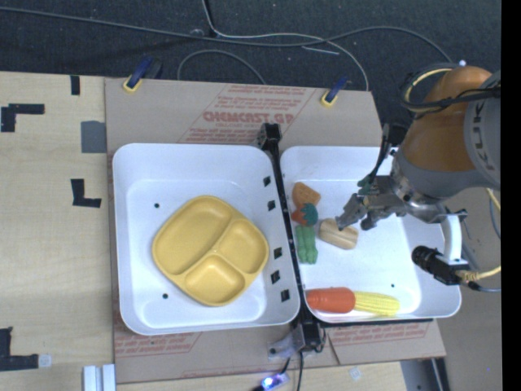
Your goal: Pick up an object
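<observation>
My gripper (361,216) hangs low over the middle of the right bin (423,300), its fingers spread and nothing between them. Just below and left of the fingertips lies a tan bread-like piece (339,235). Left of that, along the bin's left wall, sit an orange piece (306,194), a small teal and red piece (306,214) and a green vegetable (306,244). A red-orange carrot (330,300) and a yellow corn cob (374,303) lie by the front wall.
The left bin (134,186) holds a yellow divided plate (210,249). A black divider with clips (281,226) runs between the bins. The grey arm with its orange band (444,137) fills the right side above the bin.
</observation>
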Robot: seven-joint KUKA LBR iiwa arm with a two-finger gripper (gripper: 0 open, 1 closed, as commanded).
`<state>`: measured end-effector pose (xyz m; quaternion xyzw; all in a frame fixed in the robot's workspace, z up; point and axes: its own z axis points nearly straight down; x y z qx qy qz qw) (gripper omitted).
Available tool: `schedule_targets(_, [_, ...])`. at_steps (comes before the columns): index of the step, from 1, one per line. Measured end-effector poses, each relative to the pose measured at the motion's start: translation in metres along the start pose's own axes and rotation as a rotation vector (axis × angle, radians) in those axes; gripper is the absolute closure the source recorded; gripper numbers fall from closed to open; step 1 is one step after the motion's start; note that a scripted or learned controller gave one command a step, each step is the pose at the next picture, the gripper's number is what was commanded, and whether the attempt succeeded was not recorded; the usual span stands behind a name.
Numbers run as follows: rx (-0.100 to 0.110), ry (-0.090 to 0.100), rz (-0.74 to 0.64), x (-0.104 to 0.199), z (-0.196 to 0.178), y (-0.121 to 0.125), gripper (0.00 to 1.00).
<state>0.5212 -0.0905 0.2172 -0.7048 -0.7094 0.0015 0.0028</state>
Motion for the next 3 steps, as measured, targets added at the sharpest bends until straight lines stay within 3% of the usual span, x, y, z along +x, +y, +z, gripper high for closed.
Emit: schedule_targets(3, [0.001, -0.002, -0.001, 0.180, 0.015, 0.023, 1.00])
